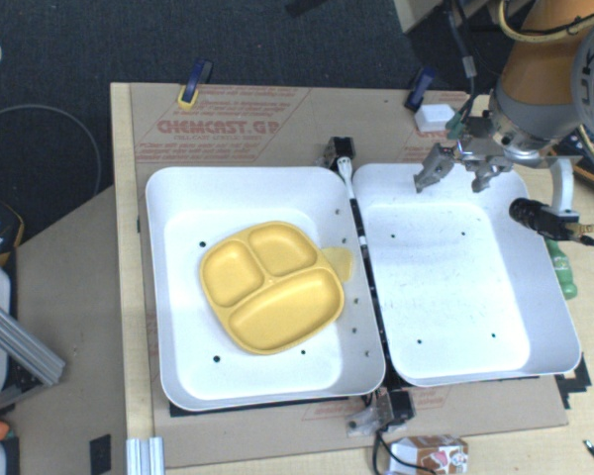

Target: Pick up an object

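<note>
The yellow tray (270, 286) lies in the left bin (168, 265), tab toward three o'clock. My pincer (462, 169), spread wide and empty, hangs over the right bin (455, 295) at its twelve o'clock edge. I'd cross over and pinch the tray's rim, probably thin.

The yellow divided plate (271, 287) lies flat in the left bin (168, 265), well apart from the gripper (462, 174), far to the left of its jaws and lower in the view. It has three compartments, facing up, and sits slightly turned.
</note>
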You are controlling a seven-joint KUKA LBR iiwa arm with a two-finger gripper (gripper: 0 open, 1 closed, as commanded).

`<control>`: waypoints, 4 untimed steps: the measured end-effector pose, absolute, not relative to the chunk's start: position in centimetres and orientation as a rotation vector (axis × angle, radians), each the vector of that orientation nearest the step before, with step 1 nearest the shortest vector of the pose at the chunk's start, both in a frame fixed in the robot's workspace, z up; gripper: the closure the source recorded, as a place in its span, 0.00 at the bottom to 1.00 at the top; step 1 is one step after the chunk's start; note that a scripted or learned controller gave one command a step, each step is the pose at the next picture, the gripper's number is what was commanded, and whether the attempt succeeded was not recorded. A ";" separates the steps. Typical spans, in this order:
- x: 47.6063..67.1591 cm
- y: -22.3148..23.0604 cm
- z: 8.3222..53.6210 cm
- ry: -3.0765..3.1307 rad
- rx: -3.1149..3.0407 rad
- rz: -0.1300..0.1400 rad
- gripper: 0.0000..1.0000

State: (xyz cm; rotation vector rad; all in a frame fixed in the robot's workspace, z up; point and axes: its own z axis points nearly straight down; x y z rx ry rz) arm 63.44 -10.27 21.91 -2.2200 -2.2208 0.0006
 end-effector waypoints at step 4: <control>48.0 6.0 42.0 -2.226 -2.222 -0.005 1.00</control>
